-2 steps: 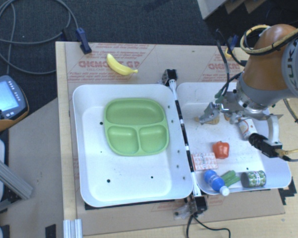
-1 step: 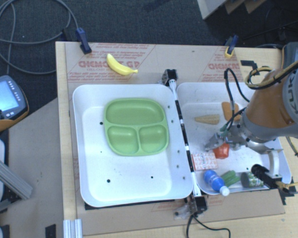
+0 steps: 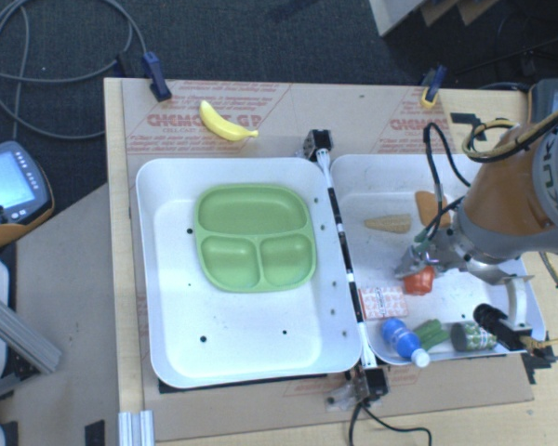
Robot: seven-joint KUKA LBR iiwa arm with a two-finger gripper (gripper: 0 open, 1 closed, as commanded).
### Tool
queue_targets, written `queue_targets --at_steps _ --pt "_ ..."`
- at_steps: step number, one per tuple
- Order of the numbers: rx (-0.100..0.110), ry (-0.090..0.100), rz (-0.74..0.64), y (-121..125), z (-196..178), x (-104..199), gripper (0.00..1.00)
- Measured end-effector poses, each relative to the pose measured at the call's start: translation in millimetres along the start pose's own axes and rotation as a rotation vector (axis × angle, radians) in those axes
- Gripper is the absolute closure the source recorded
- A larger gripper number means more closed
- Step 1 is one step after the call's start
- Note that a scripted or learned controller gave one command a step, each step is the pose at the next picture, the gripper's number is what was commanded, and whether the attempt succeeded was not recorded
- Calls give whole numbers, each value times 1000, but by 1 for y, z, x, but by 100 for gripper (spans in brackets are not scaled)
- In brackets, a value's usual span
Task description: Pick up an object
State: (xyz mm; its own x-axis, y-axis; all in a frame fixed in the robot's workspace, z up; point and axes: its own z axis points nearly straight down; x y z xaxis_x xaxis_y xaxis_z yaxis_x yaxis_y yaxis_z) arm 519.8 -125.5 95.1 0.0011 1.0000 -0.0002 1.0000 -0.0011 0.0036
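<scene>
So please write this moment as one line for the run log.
arm: over right bin | gripper: low, at red object | lift: not yet | left bin: green divided plate

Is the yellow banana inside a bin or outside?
Outside. The banana lies on the bench, beyond the far rim of the left bin.
</scene>
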Motion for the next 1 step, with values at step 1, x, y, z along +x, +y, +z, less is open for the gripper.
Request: queue_targets --at_steps 1 --pt "3 1 -2 19 -90 71 100"
